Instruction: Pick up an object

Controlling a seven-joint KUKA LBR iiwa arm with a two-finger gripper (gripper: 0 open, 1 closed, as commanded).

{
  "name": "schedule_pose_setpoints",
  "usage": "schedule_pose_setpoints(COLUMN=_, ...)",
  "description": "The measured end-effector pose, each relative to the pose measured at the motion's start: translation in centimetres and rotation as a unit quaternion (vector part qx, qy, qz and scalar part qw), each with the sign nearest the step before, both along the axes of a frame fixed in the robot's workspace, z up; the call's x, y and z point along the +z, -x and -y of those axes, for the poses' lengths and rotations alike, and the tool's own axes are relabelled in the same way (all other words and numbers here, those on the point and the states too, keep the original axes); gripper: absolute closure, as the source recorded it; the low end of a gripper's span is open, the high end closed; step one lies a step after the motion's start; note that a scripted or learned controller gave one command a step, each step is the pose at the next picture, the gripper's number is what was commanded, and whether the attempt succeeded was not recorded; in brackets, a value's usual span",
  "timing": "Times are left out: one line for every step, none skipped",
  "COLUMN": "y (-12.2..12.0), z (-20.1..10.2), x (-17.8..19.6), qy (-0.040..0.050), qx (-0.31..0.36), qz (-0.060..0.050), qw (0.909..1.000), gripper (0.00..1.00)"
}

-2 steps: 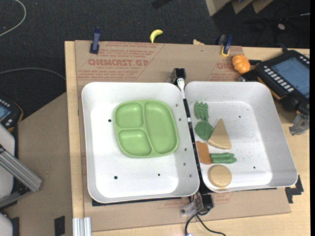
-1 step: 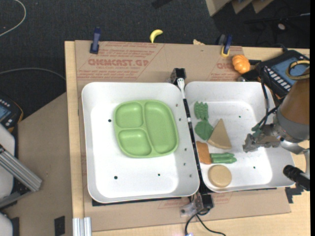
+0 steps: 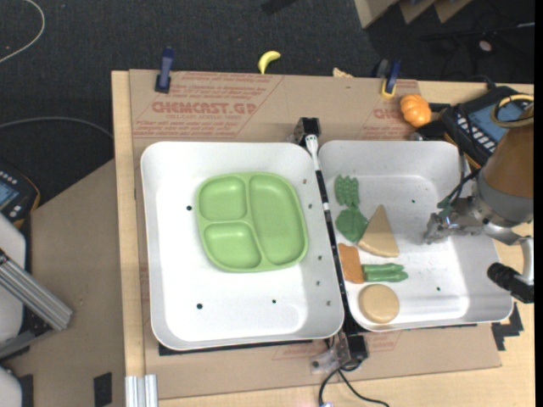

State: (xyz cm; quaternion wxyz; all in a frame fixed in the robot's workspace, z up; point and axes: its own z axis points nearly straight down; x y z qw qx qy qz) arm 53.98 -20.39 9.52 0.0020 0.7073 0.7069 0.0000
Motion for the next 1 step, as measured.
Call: schedule_pose_setpoints(y=-7.26, z=1.85, x=-1.02, qy=0.0005, qx=0.002, qz=0.002, qw=1.0000, gripper=1.00)
